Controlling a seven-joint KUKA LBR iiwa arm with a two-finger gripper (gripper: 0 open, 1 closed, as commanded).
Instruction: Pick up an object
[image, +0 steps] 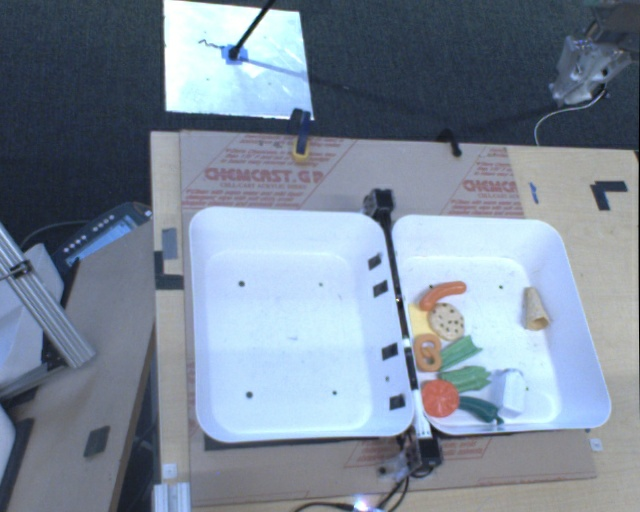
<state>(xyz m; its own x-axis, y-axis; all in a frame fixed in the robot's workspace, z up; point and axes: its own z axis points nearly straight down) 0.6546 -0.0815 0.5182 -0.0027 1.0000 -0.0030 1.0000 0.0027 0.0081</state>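
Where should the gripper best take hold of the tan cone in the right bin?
Probably across the middle of the cone, coming from straight above. It lies flat and alone near the right wall of the right bin, apart from the other food, so the fingers have room on both sides.

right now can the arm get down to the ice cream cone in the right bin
Probably yes. The cone lies alone near the right bin's far wall, apart from the toy food pile, with nothing over it. The pincer sits off the bench.
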